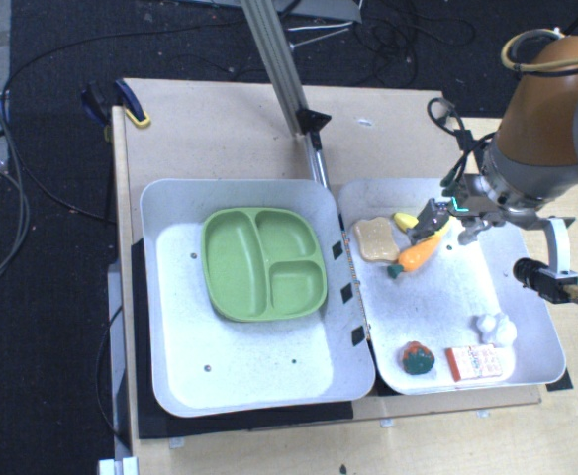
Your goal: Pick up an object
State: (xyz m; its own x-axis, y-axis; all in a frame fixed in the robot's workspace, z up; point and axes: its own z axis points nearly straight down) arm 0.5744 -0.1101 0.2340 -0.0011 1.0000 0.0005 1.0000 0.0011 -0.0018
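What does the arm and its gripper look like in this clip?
The arm is grey with a broad orange band above the wrist, and a yellowish cable loops over the top. Black cables run along its side. The gripper is dark, with a small teal light beside it.

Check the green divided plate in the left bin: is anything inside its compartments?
All three compartments of the green plate show bare green surface; nothing lies in them. What lies under the plate is covered, so that cannot be told.
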